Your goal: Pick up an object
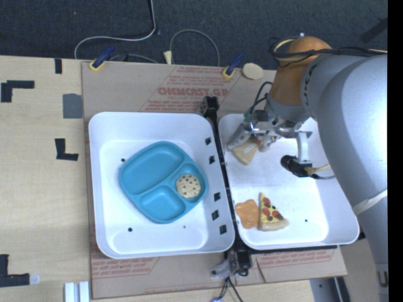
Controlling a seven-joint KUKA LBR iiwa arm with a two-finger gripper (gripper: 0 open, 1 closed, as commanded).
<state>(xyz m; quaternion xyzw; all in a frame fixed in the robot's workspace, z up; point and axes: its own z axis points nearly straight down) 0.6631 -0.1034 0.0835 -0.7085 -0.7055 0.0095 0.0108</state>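
My gripper point(248, 141) is low in the right bin point(327, 228), near its back left corner. A tan wedge-shaped block point(244, 153) sits between the two fingers, and both fingers touch its sides. The block's lower end pokes out below the fingertips point(234, 139). A toy pizza slice point(271, 214) and an orange chip-like piece point(247, 212) lie at the front of the same bin, apart from the gripper.
The left bin point(104, 168) holds a blue divided plate point(151, 172) with a cookie point(187, 185) in its right compartment. A black divider point(217, 168) runs between the bins. The grey arm point(352, 124) covers the right bin's far side, with a black cable fitting point(296, 164) hanging off it.
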